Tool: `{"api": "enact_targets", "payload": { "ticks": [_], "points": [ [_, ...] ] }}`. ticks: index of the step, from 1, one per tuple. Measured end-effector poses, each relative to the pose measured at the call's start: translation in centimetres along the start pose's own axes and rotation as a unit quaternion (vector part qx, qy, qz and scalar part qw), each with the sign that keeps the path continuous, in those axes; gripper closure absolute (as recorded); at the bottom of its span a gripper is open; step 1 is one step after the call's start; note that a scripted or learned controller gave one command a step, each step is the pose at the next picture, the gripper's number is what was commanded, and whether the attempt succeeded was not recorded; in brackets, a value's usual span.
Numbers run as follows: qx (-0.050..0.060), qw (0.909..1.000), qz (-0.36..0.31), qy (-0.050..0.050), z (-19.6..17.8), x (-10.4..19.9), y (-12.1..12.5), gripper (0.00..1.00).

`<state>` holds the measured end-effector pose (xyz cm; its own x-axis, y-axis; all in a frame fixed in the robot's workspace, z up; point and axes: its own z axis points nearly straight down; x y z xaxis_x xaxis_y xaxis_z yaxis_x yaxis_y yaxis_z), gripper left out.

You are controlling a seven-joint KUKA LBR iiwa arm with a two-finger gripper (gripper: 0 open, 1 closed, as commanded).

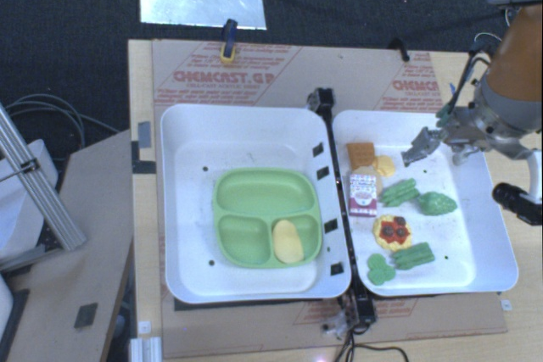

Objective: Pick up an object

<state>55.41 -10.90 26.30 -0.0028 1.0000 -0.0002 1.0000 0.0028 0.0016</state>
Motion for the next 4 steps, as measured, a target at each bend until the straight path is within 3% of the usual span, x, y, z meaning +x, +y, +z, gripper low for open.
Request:
{"api": "enact_targets", "payload": {
  "ticks": [1, 2, 3, 4],
  "points": [
    [0.008, 1.0, 0.003, 0.002, 13.7, -1.6, -7.2, 0.0],
    [0.001, 1.0, -0.001, 0.001, 18.1, 0.1, -5.7, 0.0],
    [-0.001, 1.0, 0.001, 0.0, 16.8, -0.1, -5.7, 1.0],
    [-0.007, 1.0, -0.005, 0.0, 3.3, 5.7, -2.5, 1.0]
  ]
}}
